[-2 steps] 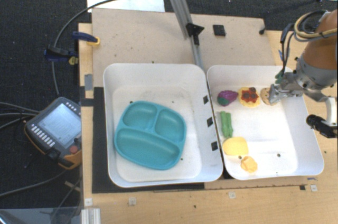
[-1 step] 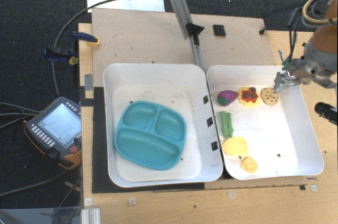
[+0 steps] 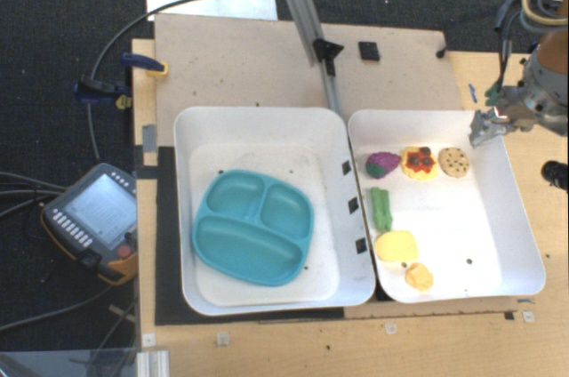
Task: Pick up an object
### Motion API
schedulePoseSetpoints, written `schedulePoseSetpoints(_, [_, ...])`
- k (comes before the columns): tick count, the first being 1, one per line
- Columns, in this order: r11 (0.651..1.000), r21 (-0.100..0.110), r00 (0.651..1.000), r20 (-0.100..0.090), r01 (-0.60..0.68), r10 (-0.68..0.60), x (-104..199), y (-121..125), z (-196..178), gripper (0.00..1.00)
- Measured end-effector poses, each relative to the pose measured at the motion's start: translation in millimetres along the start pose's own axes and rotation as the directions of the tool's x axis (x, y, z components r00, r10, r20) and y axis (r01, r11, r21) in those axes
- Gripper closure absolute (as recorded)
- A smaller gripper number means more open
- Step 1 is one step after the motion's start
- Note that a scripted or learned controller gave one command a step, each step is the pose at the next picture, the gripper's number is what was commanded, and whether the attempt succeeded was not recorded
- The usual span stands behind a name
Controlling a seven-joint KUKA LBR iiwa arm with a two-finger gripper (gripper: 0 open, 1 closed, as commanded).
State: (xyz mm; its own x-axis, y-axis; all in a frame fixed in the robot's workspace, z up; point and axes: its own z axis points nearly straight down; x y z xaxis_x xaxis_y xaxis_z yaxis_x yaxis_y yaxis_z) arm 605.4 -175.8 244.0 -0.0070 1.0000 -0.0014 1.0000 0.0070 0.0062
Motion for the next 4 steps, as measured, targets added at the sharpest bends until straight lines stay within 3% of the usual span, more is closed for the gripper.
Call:
schedulePoseSetpoints(3, [1.000, 0.004, 1.000, -0.003, 0.003, -0.003, 158.5, 14.8, -13.6, 1.00])
schedulePoseSetpoints(4, [1.000, 0.005, 1.000, -0.002, 0.002, -0.002, 202.6, 10.2, 0.9, 1.00])
